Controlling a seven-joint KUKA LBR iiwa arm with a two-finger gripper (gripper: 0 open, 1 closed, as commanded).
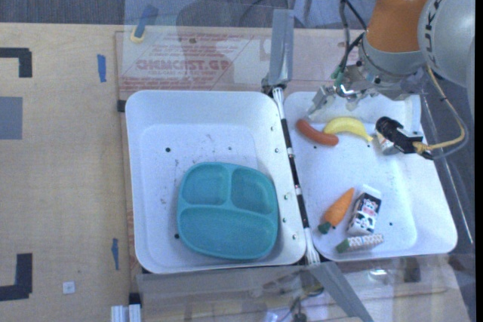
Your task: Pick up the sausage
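**Sausage not yet lifted; gripper poised over the far end of its bin**

The pick has not happened. The sausage (317,133) lies flat on the floor of the bin (430,226) that the arm reaches into, close to the wall this bin shares with its neighbour. Nothing is touching it from above.

The gripper (339,93) hangs over the far part of that bin. From it, the sausage sits just toward the camera and a little toward the neighbouring bin: near, but apart from it. Whether the gripper is apart or together I cannot tell, as the metal parts under the orange wrist are too tangled at this slant. Nothing can be seen held in it.

A banana (349,127) lies almost straight below the gripper on the camera's side, its tip close to the end of the sausage. It is the likeliest thing to be caught by mistake. Well beyond these, further toward the camera, lie a carrot (337,209) and a small carton (366,213), clear of the work. The other bin (143,117), across the shared wall from the gripper, carries a teal divided plate (226,211).

By my reading, the approach is largely made. What is left is a short shift to line up over the sausage, then the descent, the close and the lift.
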